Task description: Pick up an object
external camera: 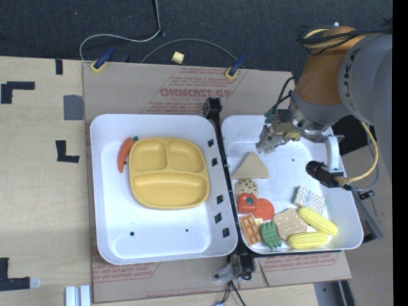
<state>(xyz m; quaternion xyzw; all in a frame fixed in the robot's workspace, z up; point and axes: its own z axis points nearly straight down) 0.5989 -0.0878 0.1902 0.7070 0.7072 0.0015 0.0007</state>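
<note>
My claw [271,139] hangs over the right bin [347,234]; whether it is spread I cannot tell. The tan wedge [251,167] lies just below-left, long side across the bin.

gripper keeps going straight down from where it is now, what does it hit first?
Probably bare floor of the right bin. The gripper hangs over the bin's upper part, just up-right of the tan triangular wedge. Depth is unclear, so it could clip the wedge's tip.

The yellow plate [169,173] hides part of the carrot [125,153]; the arm [347,75] leaves the frame's right edge.
</note>
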